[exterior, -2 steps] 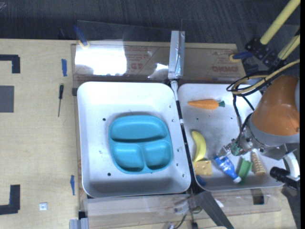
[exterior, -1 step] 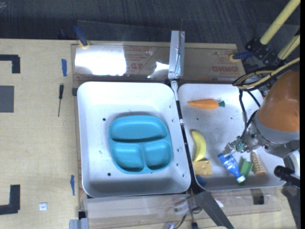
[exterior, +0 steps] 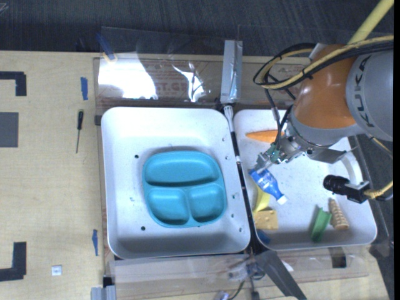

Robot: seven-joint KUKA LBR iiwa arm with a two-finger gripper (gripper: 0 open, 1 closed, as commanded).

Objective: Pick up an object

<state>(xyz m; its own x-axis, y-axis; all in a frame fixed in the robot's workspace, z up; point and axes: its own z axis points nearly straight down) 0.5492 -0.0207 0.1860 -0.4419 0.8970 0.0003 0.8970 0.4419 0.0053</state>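
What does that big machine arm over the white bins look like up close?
The grey metal arm is thick and rounded, with a glossy orange band above the wrist and "KUKA" lettering. Yellow and black cables loop beside it. Its small metal claw is silvery.

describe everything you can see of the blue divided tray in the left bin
The blue divided tray looks like smooth moulded plastic, rounded at the corners, with one long compartment along its far side and two smaller ones along the near side. It lies flat, open side up, on the floor of the left bin, roughly central, apart from the walls.
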